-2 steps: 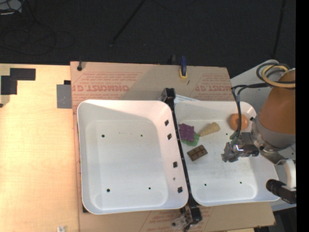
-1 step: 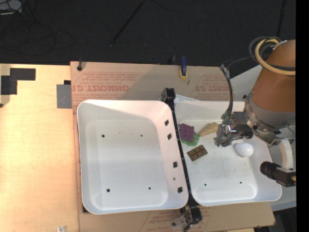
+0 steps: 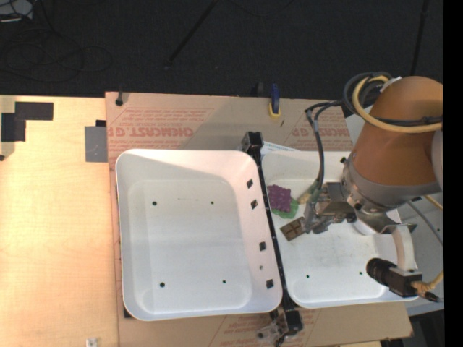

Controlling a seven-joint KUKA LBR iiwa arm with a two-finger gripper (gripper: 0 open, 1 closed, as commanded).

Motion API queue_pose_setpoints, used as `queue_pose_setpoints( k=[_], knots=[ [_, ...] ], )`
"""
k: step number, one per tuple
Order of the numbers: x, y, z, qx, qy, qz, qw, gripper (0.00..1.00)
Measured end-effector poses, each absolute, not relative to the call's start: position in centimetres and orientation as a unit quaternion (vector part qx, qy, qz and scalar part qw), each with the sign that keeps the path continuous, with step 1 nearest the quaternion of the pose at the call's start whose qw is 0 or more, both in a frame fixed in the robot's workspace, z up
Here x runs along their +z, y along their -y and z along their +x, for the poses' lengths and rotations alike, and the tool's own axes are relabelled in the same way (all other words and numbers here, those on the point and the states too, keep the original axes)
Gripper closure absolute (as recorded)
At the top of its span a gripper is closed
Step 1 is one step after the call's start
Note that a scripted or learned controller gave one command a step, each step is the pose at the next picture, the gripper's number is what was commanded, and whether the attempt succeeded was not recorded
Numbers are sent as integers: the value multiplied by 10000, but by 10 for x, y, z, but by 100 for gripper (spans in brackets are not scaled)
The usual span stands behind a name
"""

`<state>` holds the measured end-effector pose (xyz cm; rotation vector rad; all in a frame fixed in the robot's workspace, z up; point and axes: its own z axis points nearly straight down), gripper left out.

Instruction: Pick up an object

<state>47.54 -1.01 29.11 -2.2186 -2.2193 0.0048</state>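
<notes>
Gripper (image 3: 316,219) low in right bin (image 3: 340,284), jaws' state unclear, knobbly purple lump (image 3: 279,194), flat brown block (image 3: 292,230) just beside, smooth left bin (image 3: 188,266) roomy.

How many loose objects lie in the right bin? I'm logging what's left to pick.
3 visible: a purple object by the divider, a green one under it, a brown block just below. The arm may hide others.

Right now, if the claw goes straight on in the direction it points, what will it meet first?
Probably the small brown object, lying just beyond the claw on the right bin's floor. The purple object lies a little off that line. Depth is unclear.
</notes>
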Motion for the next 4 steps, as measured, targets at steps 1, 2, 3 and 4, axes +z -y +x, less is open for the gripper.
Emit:
queue_pose_setpoints(
  k=[1,2,3,4],
  knots=[
    [279,100,475,24,7042,-7100,12,100],
    [373,52,476,-11,7089,-7053,-11,100],
    [342,22,476,16,7080,-7062,19,100],
    [410,1,476,-4,7080,-7062,-6,100]
  ],
)
